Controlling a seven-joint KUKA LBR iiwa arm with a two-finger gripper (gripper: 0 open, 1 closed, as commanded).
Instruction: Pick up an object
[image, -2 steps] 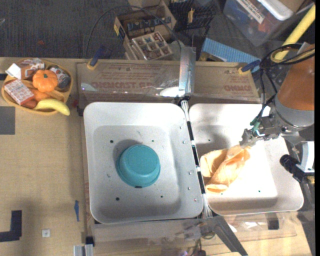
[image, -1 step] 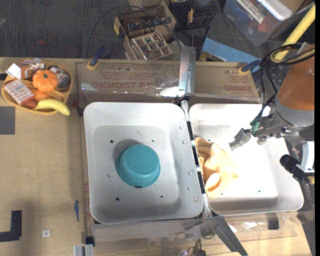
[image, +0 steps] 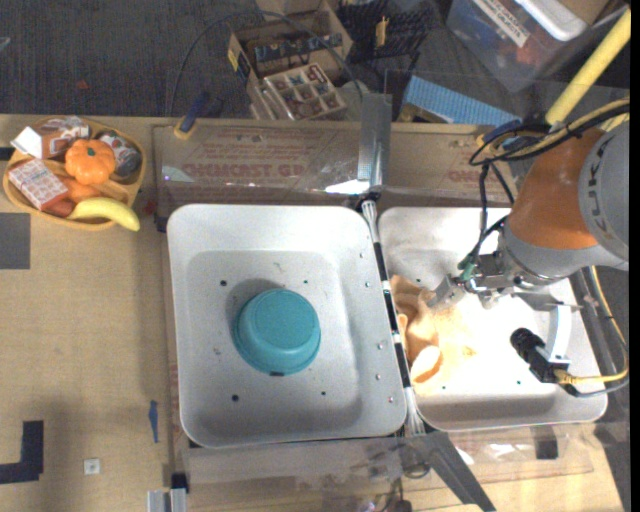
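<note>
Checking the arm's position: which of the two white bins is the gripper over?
The right bin; the gripper hangs there. The left bin holds a teal bowl.

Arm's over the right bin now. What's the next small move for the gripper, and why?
Probably ease the gripper down and slightly toward the pale orange objects lying along the left wall of the right white bin. It hangs just above and to their right, with nothing seen between its fingers. The round teal bowl sits apart in the left white bin, a longer reach.
</note>
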